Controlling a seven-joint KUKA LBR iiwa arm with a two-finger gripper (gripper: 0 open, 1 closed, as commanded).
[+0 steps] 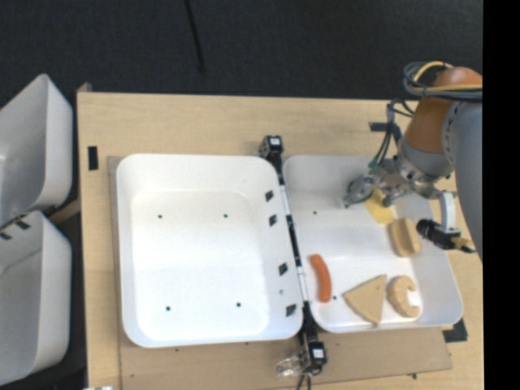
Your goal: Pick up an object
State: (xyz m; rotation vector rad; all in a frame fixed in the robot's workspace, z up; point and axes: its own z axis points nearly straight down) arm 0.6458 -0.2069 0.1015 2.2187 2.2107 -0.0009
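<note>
Slanted overhead view of both bins (203, 169)

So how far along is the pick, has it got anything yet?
Done: the arm has reached into the right bin, with the pincer low beside the yellow piece. In hand: nothing I can confirm; no item shows lifted. Left: grasp and raise one. The yellow piece, sausage, wedge, bread piece and curled piece all lie on the bin floor.
</note>
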